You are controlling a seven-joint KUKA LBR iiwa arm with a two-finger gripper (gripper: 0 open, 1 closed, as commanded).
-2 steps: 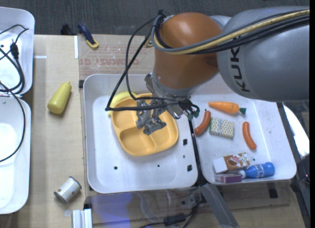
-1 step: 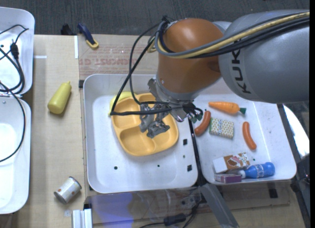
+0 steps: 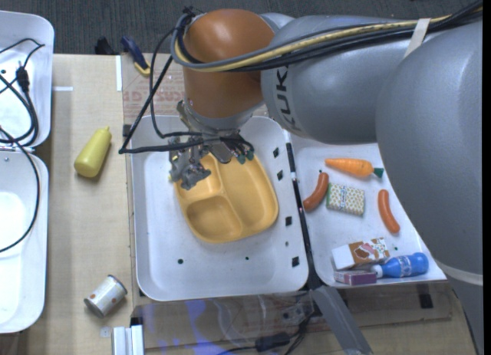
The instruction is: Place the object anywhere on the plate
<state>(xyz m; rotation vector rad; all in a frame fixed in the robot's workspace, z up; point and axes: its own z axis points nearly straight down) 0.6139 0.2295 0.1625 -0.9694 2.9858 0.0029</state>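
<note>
Currently the hand (image 3: 201, 163) sits low over the upper-left corner of the plate (image 3: 234, 200), a yellow divided one lying alone in the left bin (image 3: 161, 269); can't tell if it's apart, together, or clamped on anything, since cables and the wrist block the tips. Can't tell which object is the task's thing either, and nothing is visibly lying in the plate's compartments. Judging by the pose, it's at the drop-off spot, hence the low hover over the plate rim. Right bin (image 3: 430, 269) is the supply side, so the loose items sit there: one carrot (image 3: 351, 166), two sausages (image 3: 315, 191) (image 3: 388, 212), one green-white packet (image 3: 346, 199), one small carton (image 3: 360, 254), one blue bottle (image 3: 403, 265). Out on the worktop (image 3: 80, 231): one mustard bottle (image 3: 93, 152), one can (image 3: 105, 294), both outside the bins.
</note>
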